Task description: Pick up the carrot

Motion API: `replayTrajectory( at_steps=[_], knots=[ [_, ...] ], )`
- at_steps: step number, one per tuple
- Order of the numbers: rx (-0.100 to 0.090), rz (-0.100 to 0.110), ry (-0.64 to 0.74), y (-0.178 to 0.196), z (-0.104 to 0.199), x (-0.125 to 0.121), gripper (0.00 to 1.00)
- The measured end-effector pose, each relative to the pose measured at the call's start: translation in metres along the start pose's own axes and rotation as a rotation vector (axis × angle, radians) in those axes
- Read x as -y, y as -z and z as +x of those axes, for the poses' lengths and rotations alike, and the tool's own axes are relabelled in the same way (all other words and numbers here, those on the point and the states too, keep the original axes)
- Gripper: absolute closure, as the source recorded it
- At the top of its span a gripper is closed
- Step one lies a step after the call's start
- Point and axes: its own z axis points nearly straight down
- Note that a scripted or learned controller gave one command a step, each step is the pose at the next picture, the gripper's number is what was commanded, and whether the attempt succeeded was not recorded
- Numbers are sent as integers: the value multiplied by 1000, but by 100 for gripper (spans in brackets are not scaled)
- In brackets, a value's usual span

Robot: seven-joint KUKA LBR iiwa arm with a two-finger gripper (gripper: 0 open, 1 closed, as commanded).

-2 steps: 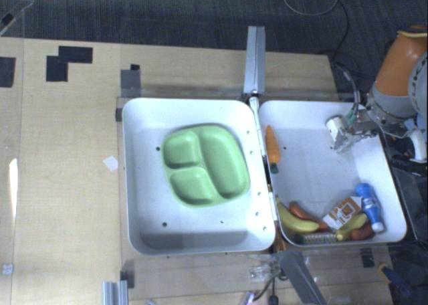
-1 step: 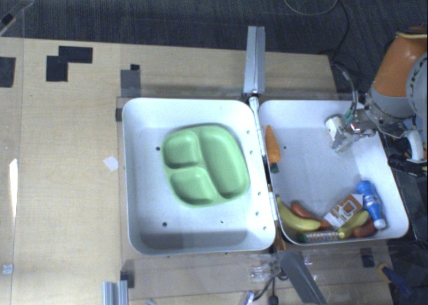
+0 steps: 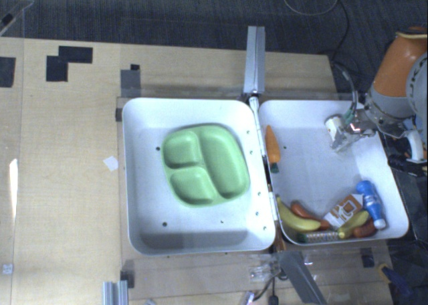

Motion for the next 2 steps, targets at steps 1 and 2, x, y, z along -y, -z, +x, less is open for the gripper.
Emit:
replayTrajectory(
  at_steps=[1, 2],
  knots=[
    [1, 0, 29, 0, -1, 0, 100],
    [3, -1, 50, 0, -2, 1, 100]
  ],
)
